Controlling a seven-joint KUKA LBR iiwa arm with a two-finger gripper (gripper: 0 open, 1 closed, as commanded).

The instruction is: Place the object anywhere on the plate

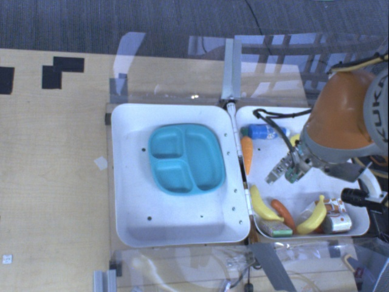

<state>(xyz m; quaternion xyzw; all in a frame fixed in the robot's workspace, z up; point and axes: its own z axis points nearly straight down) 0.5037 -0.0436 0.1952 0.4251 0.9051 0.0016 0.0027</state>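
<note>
Blue plate (185, 159) sits empty in L bin (130, 224). Gripper (281, 174) hangs over R bin (358, 227), jaws a bit apart w/ nothing between. Carrot (247, 154) lies by the divider, bottle (260, 131) above it; bananas (264, 204), (313, 216) + sausage (282, 212) near bin's front.

Two shallow white bins are set side by side on the bench. A blue divided plate (185, 159) is seen in the left bin (130, 224). The gripper (281, 173) is held above the right bin (363, 225), nothing seen between its fingers. A carrot (247, 154), two bananas (263, 204), a blue bottle (261, 132) and a red sausage (282, 212) are scattered there.
</note>
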